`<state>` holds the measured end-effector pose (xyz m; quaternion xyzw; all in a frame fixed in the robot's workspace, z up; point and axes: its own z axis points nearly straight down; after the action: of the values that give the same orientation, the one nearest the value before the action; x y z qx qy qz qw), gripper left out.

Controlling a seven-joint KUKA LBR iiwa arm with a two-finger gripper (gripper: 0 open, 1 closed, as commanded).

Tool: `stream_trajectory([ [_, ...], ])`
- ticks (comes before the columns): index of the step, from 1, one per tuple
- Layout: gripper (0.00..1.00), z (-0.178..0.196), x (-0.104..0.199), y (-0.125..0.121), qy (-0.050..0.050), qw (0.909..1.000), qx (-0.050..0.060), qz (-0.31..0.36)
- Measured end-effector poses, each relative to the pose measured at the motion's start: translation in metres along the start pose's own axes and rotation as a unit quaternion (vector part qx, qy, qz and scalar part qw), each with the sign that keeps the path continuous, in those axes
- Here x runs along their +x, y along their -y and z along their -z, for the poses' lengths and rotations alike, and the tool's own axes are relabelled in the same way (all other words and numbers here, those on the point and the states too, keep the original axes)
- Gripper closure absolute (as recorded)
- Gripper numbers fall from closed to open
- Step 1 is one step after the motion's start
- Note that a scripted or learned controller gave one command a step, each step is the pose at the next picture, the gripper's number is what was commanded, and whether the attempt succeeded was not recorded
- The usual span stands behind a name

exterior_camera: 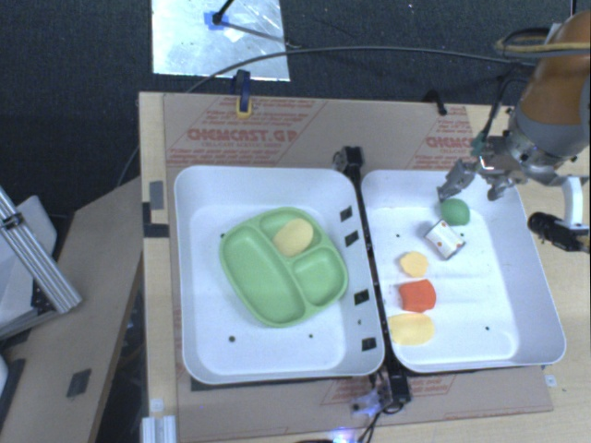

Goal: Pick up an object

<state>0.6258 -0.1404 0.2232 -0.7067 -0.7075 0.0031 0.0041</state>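
Arm: you see the grey arm [554, 100] with its orange band coming in from the right edge, over the far right corner of the right bin.
Gripper: your gripper [477, 183] hangs above the far part of the right bin [536, 321], just beyond the green ball.
Fingers: they look spread, one finger [452, 183] to the left and one to the right, with nothing between them.
Green ball: the green ball [454, 212] sits in the right bin just below the left finger; you cannot tell whether they touch.
White block: a small white block [444, 240] lies tilted just in front of the green ball, close beside it.
Orange-yellow piece: a small round orange-yellow piece [414, 265] lies nearer the middle of the right bin, a little left of the white block.
Red piece: a red piece [417, 294] lies just in front of the orange-yellow one.
Yellow piece: a flat yellow piece [411, 329] lies just in front of the red piece, near the bin's left wall.
Left bin: your left bin [212, 340] holds a green divided plate [268, 284], set at a slant.
Plate contents: a yellow lump [295, 237] rests in the plate's far compartment.
Tabletop: both bins stand side by side on a brown board [277, 132] laid over the tabletop.
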Motion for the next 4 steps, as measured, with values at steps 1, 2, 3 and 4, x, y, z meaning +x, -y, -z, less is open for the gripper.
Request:
stream_trajectory([
  [1,0.00,0.007,0.000,-0.002,0.001,1.0000,-0.006,0.001],
  [2,0.00,-0.035,0.004,-0.009,0.001,1.0000,-0.006,0.003],
  [3,0.00,-0.092,0.007,-0.001,0.001,1.0000,-0.004,0.000],
  [4,0.00,-0.141,0.007,-0.001,0.001,1.0000,-0.004,0.000],
])
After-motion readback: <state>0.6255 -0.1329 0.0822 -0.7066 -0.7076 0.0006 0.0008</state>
